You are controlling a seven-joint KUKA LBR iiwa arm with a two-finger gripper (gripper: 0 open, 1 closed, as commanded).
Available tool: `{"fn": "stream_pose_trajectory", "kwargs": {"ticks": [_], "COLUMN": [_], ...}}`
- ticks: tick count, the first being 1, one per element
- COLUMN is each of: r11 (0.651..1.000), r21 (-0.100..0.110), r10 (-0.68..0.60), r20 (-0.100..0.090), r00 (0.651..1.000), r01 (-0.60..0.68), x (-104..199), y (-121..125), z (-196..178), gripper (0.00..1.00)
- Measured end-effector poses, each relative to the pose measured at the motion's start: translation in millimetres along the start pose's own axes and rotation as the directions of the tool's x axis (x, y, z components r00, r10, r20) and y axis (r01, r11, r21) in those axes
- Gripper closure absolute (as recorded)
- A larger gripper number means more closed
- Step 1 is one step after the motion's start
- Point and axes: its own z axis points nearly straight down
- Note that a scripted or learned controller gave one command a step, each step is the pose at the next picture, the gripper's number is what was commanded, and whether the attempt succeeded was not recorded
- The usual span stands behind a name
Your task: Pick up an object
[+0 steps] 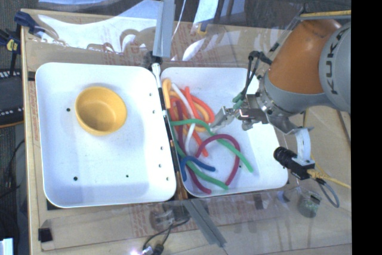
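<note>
A tangle of several soft ropes lies in the left half of the right bin point(265, 158): orange point(200, 106), yellow point(169, 95), green point(191, 123), white point(190, 139), blue point(197, 166) and a maroon loop point(225, 140). My gripper point(219, 119) reaches in from the right and hangs low over the middle of the pile, its tip just above the green rope where it crosses the maroon loop. The view does not show any rope lifted. A yellow bowl point(101, 109) stands upright in the left bin point(89, 188).
The arm's orange band point(304, 57) and grey wrist cover the right bin's far right corner. A raised divider point(166, 128) separates the two bins. A camera fitting and cable point(295, 161) hang off the wrist over the right bin's near right edge.
</note>
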Motion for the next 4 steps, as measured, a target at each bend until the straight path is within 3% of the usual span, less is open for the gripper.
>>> {"fn": "stream_pose_trajectory", "kwargs": {"ticks": [1,2,3,4], "r11": [0.992,0.991,0.991,0.990], "r21": [-0.001,0.001,0.001,0.002], "r10": [-0.129,-0.135,-0.135,-0.140], "r20": [0.001,0.003,0.004,0.006], "r00": [0.992,0.991,0.991,0.990], "r01": [0.129,0.135,0.135,0.140], "x": [-30,-31,-31,-31], "y": [55,55,55,55], "z": [156,146,146,136], "gripper": [0.00,1.00,0.00,1.00]}}
